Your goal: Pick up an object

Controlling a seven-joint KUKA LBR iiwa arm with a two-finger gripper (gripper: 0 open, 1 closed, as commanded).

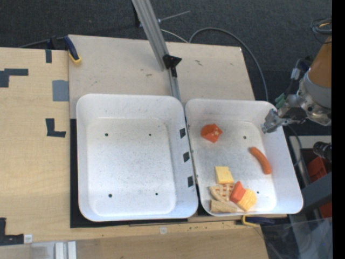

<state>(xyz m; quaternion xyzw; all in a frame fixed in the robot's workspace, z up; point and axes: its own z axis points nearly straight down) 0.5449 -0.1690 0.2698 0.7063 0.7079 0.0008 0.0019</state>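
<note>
Arm enters from 3 o'clock; claw point(271, 122) hangs over the right bin's point(280, 198) upper right rim, nothing seen between its tips. Whether it is released or clenched, cannot tell at this angle.

Candidate objects all sit in the right bin. Red block point(211, 133) lies alone toward 11 o'clock of the bin floor, open space all round it. Orange sausage point(260, 160) lies near the 3 o'clock wall, nearest the claw, slanted. Probably the easiest reach, though the wall close by may crowd one side of a grasp.

At 6 o'clock a huddle: yellow cube point(224, 175), waffle piece point(220, 192), orange-and-yellow wedge point(242, 195), touching or nearly so. Judged poor targets, since neighbours block a clean approach.

Left bin point(86, 144) shows bare speckled floor. A grey metal post point(153, 28) slants from 12 o'clock down to the seam between bins, well apart from the claw. Bench point(32, 161) carries tape marks at 9 o'clock.
</note>
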